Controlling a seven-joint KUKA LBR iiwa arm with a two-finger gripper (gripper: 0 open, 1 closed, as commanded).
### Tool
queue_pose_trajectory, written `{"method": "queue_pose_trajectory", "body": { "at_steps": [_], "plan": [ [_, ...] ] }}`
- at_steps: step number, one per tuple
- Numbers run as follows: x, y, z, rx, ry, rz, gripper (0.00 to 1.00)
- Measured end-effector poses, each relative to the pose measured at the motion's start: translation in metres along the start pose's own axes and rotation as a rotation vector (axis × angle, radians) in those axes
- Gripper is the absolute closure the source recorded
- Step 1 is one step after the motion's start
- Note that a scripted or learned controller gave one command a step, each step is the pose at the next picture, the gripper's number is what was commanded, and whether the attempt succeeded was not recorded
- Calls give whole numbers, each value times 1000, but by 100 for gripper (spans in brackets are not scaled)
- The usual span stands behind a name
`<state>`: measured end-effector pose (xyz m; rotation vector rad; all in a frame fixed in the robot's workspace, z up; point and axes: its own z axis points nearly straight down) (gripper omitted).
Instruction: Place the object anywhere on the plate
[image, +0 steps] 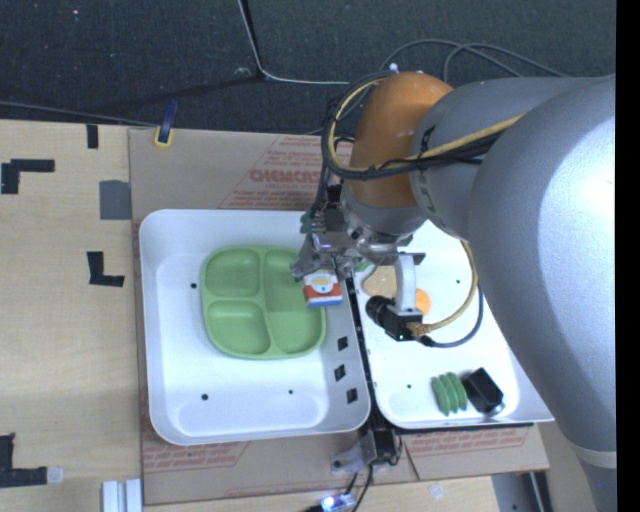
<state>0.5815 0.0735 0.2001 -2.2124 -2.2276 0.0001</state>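
Observation:
A green plate (250, 305) with several compartments lies in the left white bin (170, 330). My gripper (322, 275) hangs over the plate's right edge, near the wall between the two bins. A small object (322, 291) with white, orange and blue parts sits between the fingertips, just above the plate's right rim. The arm's orange band and grey wrist cover the area above it.
The right bin (420, 400) holds a green ridged item (449, 392), a black block (484, 390), and an orange and tan item (412, 297) partly hidden by the wrist and its black cable. Cardboard lies under both bins.

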Motion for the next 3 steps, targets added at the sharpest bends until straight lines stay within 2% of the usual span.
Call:
{"method": "queue_pose_trajectory", "body": {
  "at_steps": [1, 2, 3],
  "plan": [
    [39, 26, -9, -2, -1, 2, 100],
    [90, 40, -29, -3, 0, 0, 100],
    [86, 40, -28, 0, -3, 4, 0]
  ]
}}
